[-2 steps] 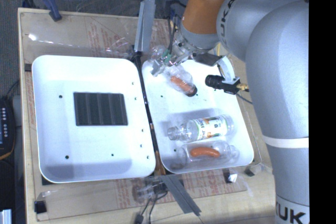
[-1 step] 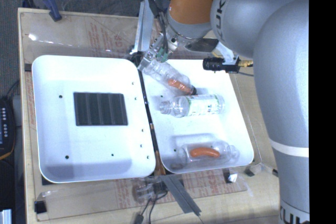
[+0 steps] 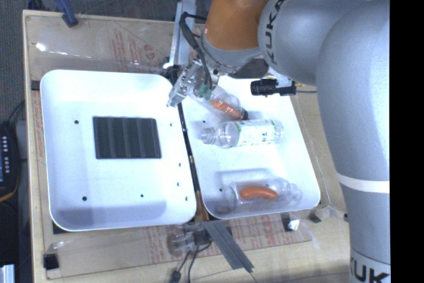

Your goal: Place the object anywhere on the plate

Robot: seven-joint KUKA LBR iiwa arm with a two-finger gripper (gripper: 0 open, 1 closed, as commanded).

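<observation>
Now | gripper [image 3: 189, 86] low at right bin's [image 3: 306, 162] far-left corner, grip state unreadable | orange-banded bottle [image 3: 224, 105] just beside it | dark plate [image 3: 127, 137] mid left bin [image 3: 56, 142] | risk: crowded clear bottles, miss or slip

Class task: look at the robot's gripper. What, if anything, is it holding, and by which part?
It cannot be told. The gripper sits at the right bin's top left corner, against a small clear bottle, but no grasp is visible.

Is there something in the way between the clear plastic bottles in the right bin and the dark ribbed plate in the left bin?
Between the clear plastic bottles and the dark ribbed plate stand only the two bins' adjoining rims, which a carried bottle must clear. The pincer is above that border at the far end, beside the small orange-labelled bottle.
</observation>
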